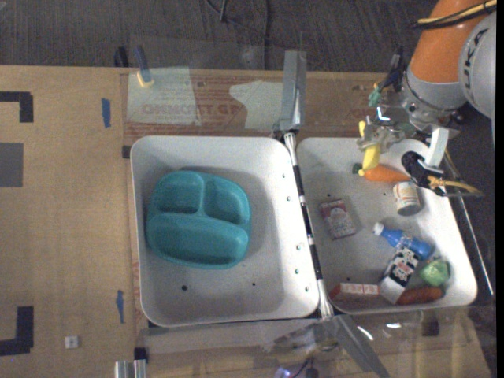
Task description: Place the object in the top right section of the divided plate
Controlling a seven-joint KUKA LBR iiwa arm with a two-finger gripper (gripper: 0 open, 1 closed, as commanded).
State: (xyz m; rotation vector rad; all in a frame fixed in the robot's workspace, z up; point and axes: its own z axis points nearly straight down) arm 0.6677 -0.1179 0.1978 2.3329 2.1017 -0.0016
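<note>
You've two shallow white bins: left (157, 290) holds one teal divided plate (198, 219); right (346, 179) several small items; pincer (376, 144) state unclear.

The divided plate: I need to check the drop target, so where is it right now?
The teal divided plate lies in the left white bin, toward that bin's left side. The arm's gripper is over the far edge of the right bin.

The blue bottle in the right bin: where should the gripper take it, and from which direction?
Grip the blue bottle across its middle, coming straight down. It lies flat, slanting from upper left to lower right, so the fingers should close across its narrow width. The carton sits near its lower end, so stay toward the cap.
</note>
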